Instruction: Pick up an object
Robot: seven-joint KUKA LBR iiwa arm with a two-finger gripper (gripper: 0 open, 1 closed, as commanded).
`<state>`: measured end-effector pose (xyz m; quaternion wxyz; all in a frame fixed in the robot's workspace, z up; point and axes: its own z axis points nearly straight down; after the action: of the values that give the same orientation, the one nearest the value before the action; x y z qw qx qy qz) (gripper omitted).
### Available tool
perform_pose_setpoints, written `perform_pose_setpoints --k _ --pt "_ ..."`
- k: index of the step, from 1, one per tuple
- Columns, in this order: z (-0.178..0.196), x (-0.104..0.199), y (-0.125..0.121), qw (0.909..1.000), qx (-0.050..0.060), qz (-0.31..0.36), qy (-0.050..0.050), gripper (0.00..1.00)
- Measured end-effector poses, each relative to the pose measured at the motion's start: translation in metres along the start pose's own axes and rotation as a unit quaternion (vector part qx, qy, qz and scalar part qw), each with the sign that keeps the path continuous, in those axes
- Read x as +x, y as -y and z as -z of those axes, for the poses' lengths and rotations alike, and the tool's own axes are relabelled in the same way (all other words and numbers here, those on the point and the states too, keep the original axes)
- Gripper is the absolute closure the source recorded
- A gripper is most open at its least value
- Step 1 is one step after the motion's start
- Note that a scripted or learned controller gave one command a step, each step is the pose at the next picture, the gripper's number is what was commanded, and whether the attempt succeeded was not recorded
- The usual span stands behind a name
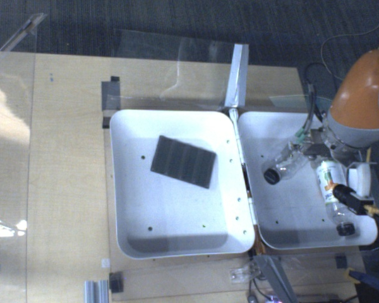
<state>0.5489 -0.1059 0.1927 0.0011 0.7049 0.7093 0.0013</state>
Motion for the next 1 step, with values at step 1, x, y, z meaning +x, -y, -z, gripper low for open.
perform_pose_setpoints --k 1 --pt "-0.0904 -0.0230 -0.0210 0.9954 -0.002 0.096 0.001 0.00"
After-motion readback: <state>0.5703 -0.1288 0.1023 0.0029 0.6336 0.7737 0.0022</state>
